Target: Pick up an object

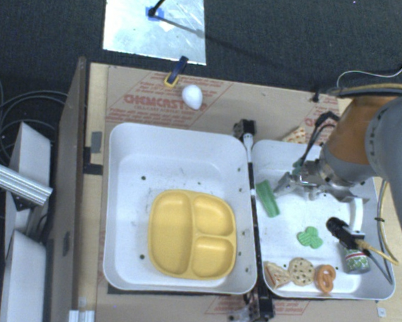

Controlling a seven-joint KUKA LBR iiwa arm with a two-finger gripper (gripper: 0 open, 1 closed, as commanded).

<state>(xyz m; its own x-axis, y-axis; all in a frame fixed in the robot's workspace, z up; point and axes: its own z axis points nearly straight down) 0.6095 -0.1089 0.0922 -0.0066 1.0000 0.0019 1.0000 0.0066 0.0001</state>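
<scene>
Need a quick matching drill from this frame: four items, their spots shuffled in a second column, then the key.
1. yellow tray
2. white egg
3. pretzel
4. green stick

A. right bin, near front wall
B. cardboard behind the bins
C. left bin
D. right bin, by the divider

Pairs: 1-C, 2-B, 3-A, 4-D
</scene>
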